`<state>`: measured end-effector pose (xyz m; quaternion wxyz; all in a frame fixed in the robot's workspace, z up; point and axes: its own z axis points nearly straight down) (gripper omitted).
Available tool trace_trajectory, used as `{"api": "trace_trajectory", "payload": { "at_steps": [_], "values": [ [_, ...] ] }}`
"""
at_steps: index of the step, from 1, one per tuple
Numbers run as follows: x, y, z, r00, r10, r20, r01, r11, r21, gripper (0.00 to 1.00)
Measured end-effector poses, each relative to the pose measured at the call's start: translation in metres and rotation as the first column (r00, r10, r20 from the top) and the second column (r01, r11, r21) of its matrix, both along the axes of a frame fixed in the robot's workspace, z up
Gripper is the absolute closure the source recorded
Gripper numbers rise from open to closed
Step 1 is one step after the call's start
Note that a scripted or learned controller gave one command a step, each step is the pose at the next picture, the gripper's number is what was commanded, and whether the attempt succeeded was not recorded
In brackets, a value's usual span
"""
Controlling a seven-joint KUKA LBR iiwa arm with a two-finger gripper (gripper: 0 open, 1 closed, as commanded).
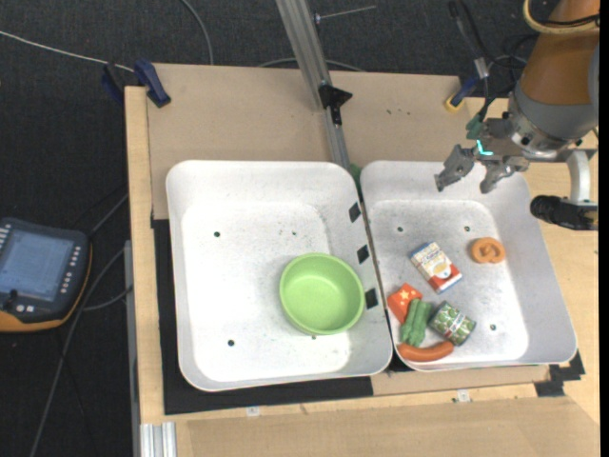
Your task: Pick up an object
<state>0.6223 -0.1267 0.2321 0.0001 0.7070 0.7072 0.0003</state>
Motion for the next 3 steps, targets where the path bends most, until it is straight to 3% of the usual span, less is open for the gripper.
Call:
{"api": "trace_trajectory", "payload": {
  "at_steps": [1, 3],
  "values": [
    [0.0, 0.0, 0.0, 1.0, 0.0, 0.0, 0.0, 1.0, 0.0, 0.0],
    [-0.004, 0.004, -0.103, 1.0, 0.0, -0.004, 0.0, 1.0, 0.0, 0.0]
  ]
}}
